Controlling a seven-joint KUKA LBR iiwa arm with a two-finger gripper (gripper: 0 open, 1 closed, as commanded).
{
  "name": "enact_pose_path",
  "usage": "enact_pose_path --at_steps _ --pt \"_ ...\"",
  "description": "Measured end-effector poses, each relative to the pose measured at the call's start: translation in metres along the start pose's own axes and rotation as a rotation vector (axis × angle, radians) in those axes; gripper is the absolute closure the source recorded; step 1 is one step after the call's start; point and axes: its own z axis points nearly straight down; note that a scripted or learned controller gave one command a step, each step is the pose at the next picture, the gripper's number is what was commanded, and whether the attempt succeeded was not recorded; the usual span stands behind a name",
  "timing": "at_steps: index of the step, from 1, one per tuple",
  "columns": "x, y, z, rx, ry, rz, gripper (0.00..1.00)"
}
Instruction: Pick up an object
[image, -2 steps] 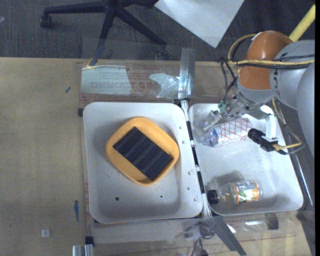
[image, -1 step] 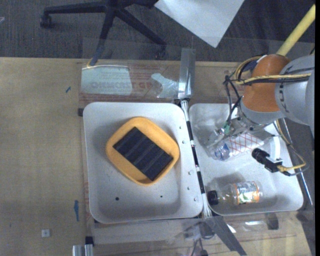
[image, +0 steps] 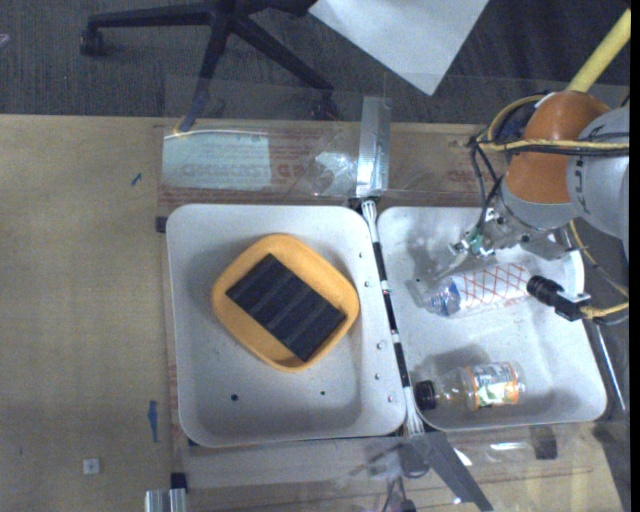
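End effector (image: 468, 243) hangs low in the right bin (image: 590, 400), just above the red-netted clear pouch (image: 478, 287); how far it is open cannot be told. Judged step: descent before grasp. The pouch lies flat, long axis left-right, slightly tilted. Next, close across its narrow width.

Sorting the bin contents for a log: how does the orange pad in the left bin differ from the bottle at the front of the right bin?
The orange pad is broad, flat and opaque, with a dark ribbed panel on top; the bottle is slim, clear and dark-capped, lying on its side. The pad sits mid-bin, the bottle near its bin's front wall. Both lie untouched, apart from the gripper.
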Motion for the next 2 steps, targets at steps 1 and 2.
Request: enact_pose_path --at_steps 1,2 --pt "-0.063 -0.047 -0.001 -0.001 -0.002 -0.134 0.00" --pt "-0.065 -0.046 -0.013 -0.008 -0.007 -0.131 1.00"
